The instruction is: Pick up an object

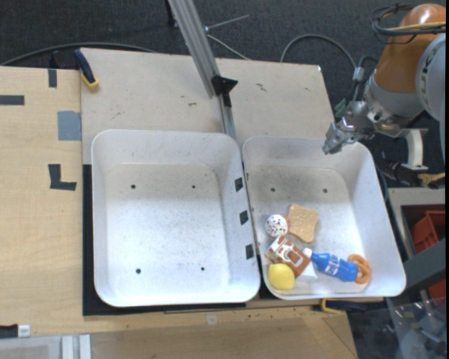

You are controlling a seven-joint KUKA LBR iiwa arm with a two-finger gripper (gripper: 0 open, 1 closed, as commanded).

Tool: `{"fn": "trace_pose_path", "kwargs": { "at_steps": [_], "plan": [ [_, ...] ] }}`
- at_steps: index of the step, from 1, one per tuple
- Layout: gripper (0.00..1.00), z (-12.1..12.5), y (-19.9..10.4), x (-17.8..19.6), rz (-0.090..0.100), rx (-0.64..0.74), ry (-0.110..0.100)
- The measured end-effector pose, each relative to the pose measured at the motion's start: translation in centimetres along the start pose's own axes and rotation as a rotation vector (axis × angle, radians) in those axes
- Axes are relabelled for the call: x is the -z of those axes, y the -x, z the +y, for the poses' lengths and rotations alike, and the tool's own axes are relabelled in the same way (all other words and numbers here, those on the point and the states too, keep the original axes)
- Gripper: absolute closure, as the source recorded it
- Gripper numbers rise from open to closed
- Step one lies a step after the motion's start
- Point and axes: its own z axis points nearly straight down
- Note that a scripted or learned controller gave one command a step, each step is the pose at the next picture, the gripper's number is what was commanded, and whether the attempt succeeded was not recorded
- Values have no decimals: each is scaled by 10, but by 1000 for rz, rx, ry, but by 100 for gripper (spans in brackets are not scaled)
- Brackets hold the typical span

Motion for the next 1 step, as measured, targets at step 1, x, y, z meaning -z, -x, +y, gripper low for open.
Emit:
{"fn": "trace_pose_path", "kwargs": {
  "at_steps": [1],
  "plan": [
    [100, 0, 0, 8, 2, 1, -4]
  ]
}}
